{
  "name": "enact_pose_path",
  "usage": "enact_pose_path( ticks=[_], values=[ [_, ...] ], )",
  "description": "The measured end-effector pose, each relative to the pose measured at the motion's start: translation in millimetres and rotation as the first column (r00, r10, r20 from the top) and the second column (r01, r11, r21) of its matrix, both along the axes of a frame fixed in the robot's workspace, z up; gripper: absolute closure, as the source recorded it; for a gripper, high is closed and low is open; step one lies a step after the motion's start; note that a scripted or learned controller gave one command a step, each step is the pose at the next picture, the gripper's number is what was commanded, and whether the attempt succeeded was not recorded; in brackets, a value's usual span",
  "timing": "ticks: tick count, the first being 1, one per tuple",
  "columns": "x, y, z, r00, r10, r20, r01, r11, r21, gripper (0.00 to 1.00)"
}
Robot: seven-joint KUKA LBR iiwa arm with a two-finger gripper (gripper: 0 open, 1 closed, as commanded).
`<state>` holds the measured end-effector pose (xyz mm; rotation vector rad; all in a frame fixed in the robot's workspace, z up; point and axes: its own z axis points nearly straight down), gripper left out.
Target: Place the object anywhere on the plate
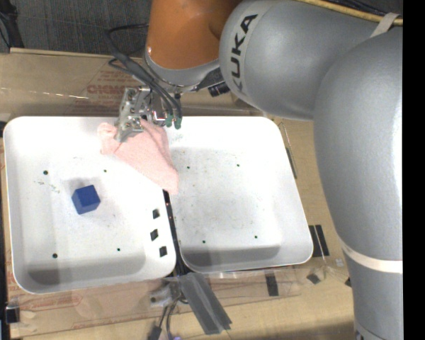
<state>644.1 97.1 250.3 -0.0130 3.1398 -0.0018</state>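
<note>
At about eleven o'clock over the bench, my claw (132, 121) hangs above the back edge of the left bin (28, 211), with a pink cloth (147, 156) drooping from it. The cloth's upper corner bunches right at my fingertips and looks pinched between them, the fingers drawn close on the fabric; its free end trails toward five o'clock, across the wall between the bins and toward the right bin (269, 211). A blue cube (86, 198) sits well apart at seven o'clock in the left bin. I cannot pick out a plate for certain. To do this step well, I judge I should carry the cloth high enough that its tail clears the bin walls, centre it over the target, then lower before letting go, so it does not snag or slide off.
</note>
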Motion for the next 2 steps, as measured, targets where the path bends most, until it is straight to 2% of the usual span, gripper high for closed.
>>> enact_pose_path(
  ticks=[1, 2],
  values=[
    [7.3, 49.6, -13.6, 1.000, 0.002, 0.001, -0.002, 1.000, 0.000, 1.00],
    [7.6, 49.3, -13.1, 1.000, 0.001, 0.002, -0.001, 1.000, 0.001, 0.00]
  ],
)
